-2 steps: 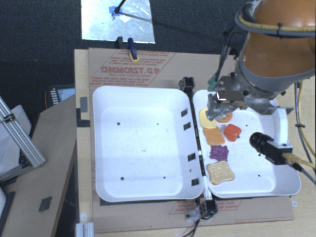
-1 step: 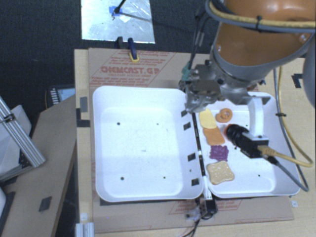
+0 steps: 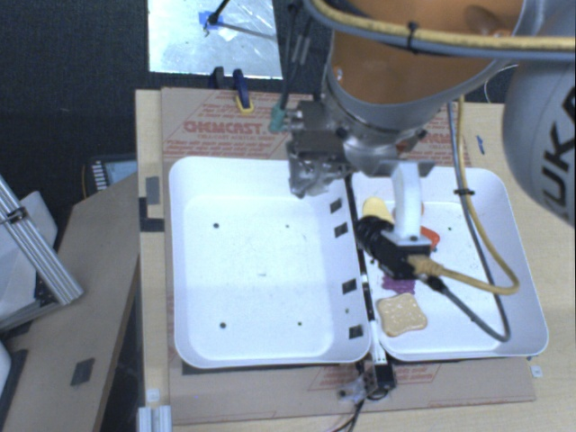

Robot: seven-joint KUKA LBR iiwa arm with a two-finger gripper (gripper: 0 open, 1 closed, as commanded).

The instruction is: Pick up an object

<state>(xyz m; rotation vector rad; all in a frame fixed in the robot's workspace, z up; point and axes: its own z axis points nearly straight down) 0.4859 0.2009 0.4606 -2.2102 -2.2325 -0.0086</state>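
- Hanging over the far side of the left bin (image 3: 261, 268), close to the divide between the two bins, the claw (image 3: 309, 180) sits above bare white floor. We cannot tell whether it is wide or narrow, and we see nothing carried under it.
- Everything worth picking lies in the right bin (image 3: 504, 241), so we judge the coming move has to cross the divide, rightward in the view and toward the near edge.
- Nearest the claw is a yellow piece (image 3: 375, 208), just over the divide. The robot's own hardware partly covers it, so we cannot read its long axis.
- Farther toward the near edge, just beside the divide, a slice of toast (image 3: 401, 314) lies flat. It is tan with a paler face, roughly square with no clear long axis, and is open from above.
- Between those two sits a purple scrap (image 3: 399, 284), touching or nearly touching the toast, and a red piece (image 3: 429, 237) peeks out to the right; both are half hidden.
- Both bins rest on a printed card sheet on the tabletop (image 3: 148, 133).
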